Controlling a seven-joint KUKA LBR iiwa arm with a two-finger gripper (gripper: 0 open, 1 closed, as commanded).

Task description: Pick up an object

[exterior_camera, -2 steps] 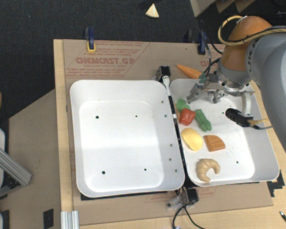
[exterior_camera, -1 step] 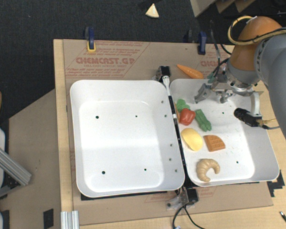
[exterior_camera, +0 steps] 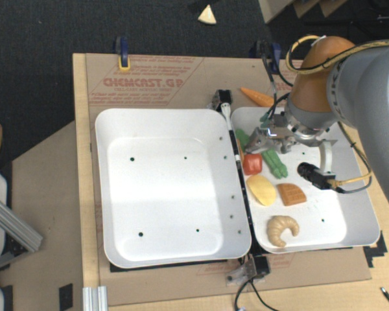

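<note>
The croissant (exterior_camera: 282, 229) lies nearest the camera, at the near end of the right bin (exterior_camera: 350, 229), resting free on the bin floor. Just beyond it, side by side, sit a yellow lemon-shaped piece (exterior_camera: 262, 190) on the left and an orange-brown bread piece (exterior_camera: 291, 194) on the right; the two are near each other, and whether they touch cannot be told. Farther in, a red piece (exterior_camera: 252, 164) lies close to the bin's left wall, with a long green pod (exterior_camera: 275, 163) slanting just to its right. A second green piece (exterior_camera: 242, 138) lies at the far left of the bin, partly covered by the gripper.

The gripper (exterior_camera: 267, 139) hangs low over the far left part of the right bin, above the green and red pieces. Whether its jaws are apart or together cannot be told, and nothing can be seen held in them. The grey arm (exterior_camera: 369, 83), with its orange band (exterior_camera: 321, 70), enters from the right.

An orange carrot (exterior_camera: 256, 96) lies on the bench beyond the right bin's far edge. The left bin (exterior_camera: 117, 193) stands beside the right bin, their walls adjoining.
</note>
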